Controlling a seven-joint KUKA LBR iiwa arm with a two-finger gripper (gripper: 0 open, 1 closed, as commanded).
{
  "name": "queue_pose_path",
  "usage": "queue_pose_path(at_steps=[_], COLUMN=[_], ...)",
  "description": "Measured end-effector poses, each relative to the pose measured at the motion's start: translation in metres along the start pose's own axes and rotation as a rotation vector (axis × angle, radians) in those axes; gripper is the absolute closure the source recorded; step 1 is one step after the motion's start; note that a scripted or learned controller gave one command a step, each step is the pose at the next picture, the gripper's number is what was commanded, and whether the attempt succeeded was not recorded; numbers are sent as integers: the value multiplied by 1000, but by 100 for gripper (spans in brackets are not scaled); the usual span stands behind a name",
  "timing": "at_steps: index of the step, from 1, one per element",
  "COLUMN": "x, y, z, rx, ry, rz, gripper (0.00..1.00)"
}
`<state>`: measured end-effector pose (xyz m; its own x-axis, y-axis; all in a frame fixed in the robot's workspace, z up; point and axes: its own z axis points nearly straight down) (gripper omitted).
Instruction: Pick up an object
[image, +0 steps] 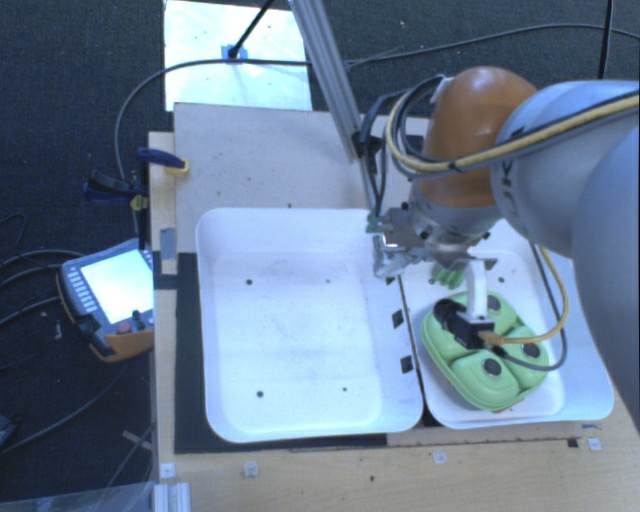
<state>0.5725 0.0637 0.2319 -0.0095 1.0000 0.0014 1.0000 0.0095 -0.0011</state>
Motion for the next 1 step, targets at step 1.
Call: queue_pose_path(at_steps=[1], x=[47], y=[-13], z=[-2], rx=[0], ry=[0], rz=[-1], gripper=[100])
